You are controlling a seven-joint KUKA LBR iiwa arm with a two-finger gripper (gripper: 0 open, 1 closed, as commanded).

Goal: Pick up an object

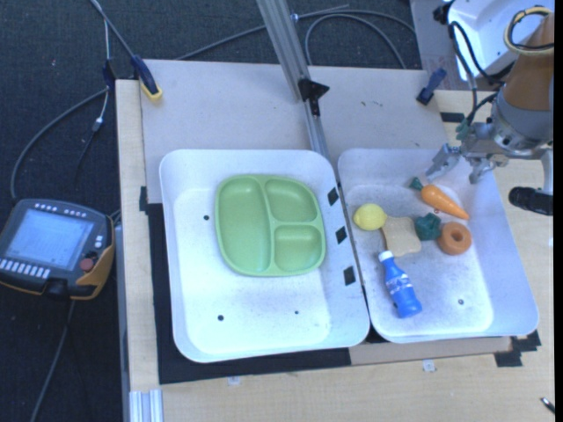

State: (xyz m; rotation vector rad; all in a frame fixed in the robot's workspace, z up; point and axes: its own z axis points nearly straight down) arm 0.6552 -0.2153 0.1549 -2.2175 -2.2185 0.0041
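My gripper [464,165] hangs over the far right part of the right bin [493,310], its two fingers spread apart with nothing between them. Just below it lies an orange carrot [444,202] with a green top. Near the carrot sit a dark green toy [427,227], a brown doughnut [455,238], a yellow lemon [369,216], a tan slice of bread [401,236] and a blue bottle [401,287] with a white cap.
The left bin [189,323] holds a green divided plate [268,225]. A metal pole [290,51] crosses the back of the bench. A teach pendant [53,249] lies on the floor at left. Blue clamps [145,77] grip the bench's back edge.
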